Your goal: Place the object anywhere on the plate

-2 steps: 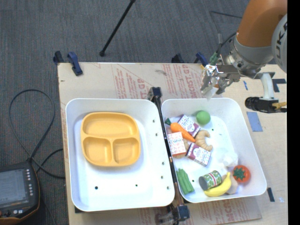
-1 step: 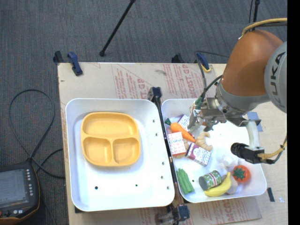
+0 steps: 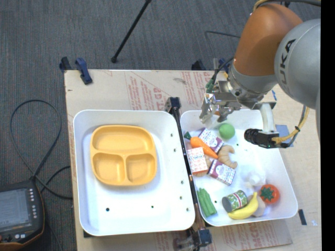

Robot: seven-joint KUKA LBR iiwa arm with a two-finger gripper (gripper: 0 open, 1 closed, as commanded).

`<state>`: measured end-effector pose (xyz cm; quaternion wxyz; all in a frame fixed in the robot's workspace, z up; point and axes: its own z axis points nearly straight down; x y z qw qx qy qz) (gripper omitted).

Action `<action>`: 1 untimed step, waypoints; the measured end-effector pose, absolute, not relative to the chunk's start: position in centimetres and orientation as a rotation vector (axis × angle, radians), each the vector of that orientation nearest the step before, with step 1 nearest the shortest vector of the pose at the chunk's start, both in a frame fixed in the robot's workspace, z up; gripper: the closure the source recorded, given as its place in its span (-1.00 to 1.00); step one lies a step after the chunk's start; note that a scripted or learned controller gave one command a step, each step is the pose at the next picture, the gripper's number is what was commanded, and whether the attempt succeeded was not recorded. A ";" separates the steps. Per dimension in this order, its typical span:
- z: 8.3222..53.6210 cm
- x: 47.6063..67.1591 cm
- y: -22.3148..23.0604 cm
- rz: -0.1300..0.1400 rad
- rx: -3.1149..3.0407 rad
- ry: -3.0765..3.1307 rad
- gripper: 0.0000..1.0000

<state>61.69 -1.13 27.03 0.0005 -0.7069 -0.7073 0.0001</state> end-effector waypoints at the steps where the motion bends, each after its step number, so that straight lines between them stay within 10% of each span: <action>1: 28.3 64.4 3.7 -0.001 -2.219 -2.224 1.00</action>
